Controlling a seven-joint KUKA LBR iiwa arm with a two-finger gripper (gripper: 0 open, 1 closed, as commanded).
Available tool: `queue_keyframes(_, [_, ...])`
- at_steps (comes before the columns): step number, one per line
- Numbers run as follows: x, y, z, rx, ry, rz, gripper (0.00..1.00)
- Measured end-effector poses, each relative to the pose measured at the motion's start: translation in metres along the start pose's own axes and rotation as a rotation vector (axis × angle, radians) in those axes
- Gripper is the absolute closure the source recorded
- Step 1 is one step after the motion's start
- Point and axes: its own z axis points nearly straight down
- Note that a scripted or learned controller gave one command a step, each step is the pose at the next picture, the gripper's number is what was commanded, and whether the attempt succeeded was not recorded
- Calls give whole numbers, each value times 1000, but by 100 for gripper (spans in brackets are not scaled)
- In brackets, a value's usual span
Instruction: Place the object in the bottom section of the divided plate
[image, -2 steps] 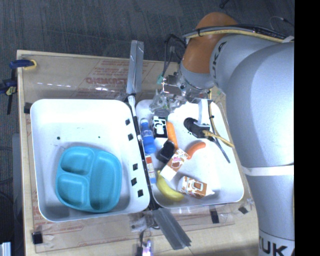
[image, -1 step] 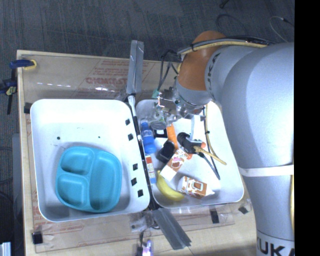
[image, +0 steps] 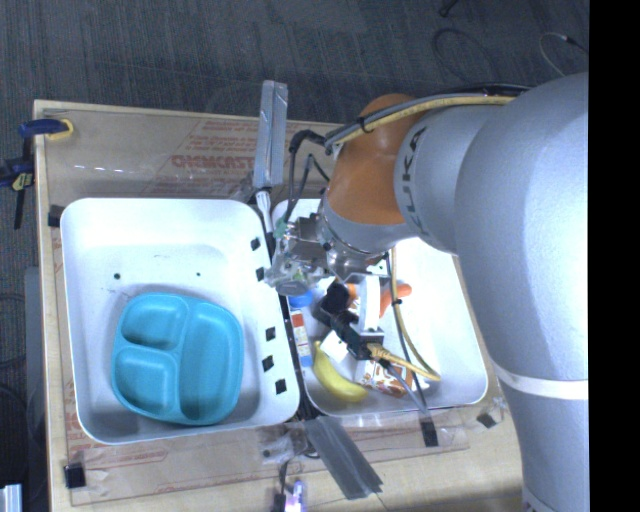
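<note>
Presently the arm (image: 480, 180) reaches low over the right bin (image: 440, 300), its wrist close to the wall shared with the left bin (image: 90, 230). The jaws sit under the wrist, above the clutter; I cannot tell whether they are released or clenched, and nothing is seen between them.

Task items: the plate (image: 180, 358), blue and three-sectioned, lies flat in the left bin with every section bare. The object to be placed is not identifiable. Candidates lie in the right bin: a banana (image: 335, 378) against the near wall, a packet (image: 390, 378) just beside it, and small blue and orange items partly hidden under the wrist. In my judgement the pick is not yet made.

Risks:
- The items are crowded and touching, so a closing grip could catch two, or nudge one aside and come up with nothing.
- The wrist works near the bin wall, so a low carry across could clip it and knock the load free.
- The plate's sections are shallow and adjoin, so a drop off centre could land on a ridge or in the wrong section.
- The plate rests loose in its bin, so a hard set-down may shift it.

Surroundings: the table (image: 130, 135) is pale, topped with a clear sheet bearing red print. A blue clamp (image: 45, 128) grips its far left corner. The floor (image: 150, 50) beyond is dark grey carpet.
</note>
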Motion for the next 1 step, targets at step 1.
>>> queue_keyframes(1, [74,-31,1,2,0,332,100])
